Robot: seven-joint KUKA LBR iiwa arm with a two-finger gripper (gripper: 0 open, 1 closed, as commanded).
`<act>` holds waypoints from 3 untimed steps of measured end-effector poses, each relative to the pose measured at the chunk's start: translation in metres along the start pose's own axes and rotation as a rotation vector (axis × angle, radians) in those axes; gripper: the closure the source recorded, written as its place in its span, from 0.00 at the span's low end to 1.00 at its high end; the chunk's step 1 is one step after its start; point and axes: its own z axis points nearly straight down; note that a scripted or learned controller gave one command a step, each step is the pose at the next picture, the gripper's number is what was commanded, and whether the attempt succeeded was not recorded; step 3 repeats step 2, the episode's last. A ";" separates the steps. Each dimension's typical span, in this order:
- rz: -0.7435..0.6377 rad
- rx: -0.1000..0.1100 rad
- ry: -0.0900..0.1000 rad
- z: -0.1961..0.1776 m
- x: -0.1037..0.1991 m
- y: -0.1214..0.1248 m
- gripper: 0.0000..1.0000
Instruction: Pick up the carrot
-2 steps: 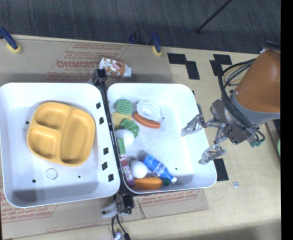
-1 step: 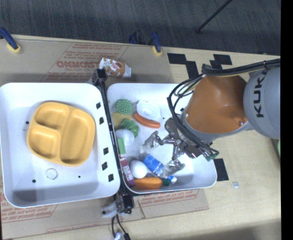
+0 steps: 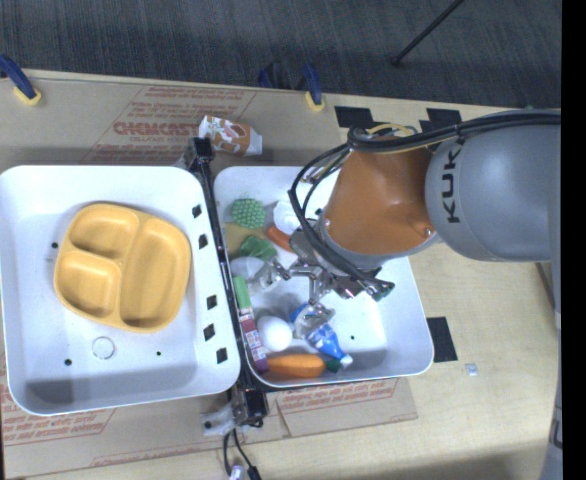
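My gripper hangs over the middle of the right bin, just under the orange band on my arm. It is a small tangle of metal from up here, so I cannot tell how far open it is. I see nothing held in it.

The carrot lies at the near edge of the right bin, close to the front wall. It is orange and long, and it lies sideways, running left to right along that wall. A white egg sits just above it, and a blue and white wrapper lies right beside it on the right, maybe touching its end.

This is what matters most for me: the carrot is toward the front of the bin from my gripper and a little to the left, with the egg and the wrapper in between. I think I need to go that way and come down across the thin part of the carrot, not along its length. The front wall is close, so I could bump it or push the egg.

There is another orange bit near a green bumpy toy at the back of the bin. It may be a second carrot, but my arm hides much of it.

The left bin holds a yellow tray. Both bins sit on the worktop.
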 end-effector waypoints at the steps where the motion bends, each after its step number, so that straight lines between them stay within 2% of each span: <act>1: -0.144 -0.005 -0.004 -0.086 -0.069 -0.035 0.00; 2: -0.307 -0.005 -0.004 -0.093 -0.122 -0.046 0.00; 3: -0.307 -0.005 -0.004 -0.093 -0.122 -0.046 0.00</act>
